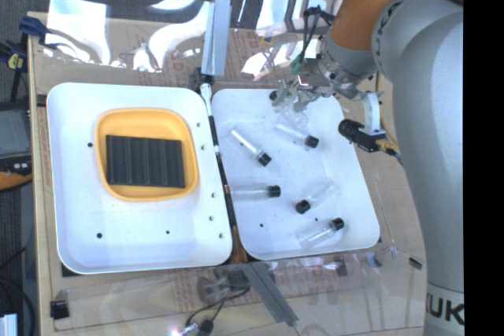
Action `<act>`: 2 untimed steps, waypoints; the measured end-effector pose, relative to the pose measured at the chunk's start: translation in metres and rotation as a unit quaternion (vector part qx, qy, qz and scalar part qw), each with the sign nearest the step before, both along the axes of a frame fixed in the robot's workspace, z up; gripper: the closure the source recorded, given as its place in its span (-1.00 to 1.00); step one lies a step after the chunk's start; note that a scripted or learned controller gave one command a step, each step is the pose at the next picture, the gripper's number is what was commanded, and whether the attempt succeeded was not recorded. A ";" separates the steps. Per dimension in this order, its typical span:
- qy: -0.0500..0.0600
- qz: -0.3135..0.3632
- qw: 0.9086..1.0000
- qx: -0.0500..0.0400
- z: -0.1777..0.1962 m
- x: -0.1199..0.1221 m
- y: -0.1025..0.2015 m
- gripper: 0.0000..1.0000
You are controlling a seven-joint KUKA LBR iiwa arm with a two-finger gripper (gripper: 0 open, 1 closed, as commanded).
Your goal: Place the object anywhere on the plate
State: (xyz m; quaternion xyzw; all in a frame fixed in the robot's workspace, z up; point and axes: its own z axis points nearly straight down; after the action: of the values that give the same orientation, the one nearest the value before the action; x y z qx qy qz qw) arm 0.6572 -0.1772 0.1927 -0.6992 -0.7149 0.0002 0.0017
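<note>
Grey arm w/ orange band (425, 90) is reaching into right white bin (358, 236); gripper (295, 94) is hovering near back edge, grip can't tell. Clear black-capped vials (250, 147) are lying scattered there. Yellow plate (146, 126) is sitting in left bin (71, 232).

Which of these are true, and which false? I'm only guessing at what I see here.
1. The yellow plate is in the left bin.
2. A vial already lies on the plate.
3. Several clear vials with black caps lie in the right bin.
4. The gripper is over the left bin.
1. True. The plate sits in the left bin.
2. False. The plate carries a dark ribbed insert and no vial.
3. True. Vials are scattered in the right bin.
4. False. The gripper is over the right bin's far end, near the vials.
</note>
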 end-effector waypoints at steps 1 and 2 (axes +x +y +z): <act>0.001 0.086 0.996 0.000 -0.010 -0.049 0.036 1.00; 0.001 0.142 0.990 0.000 -0.049 -0.099 0.067 1.00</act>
State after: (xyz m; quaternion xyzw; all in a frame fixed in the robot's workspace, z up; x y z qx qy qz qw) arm 0.5584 -0.1103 0.1437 -0.5910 -0.8067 0.0012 0.0025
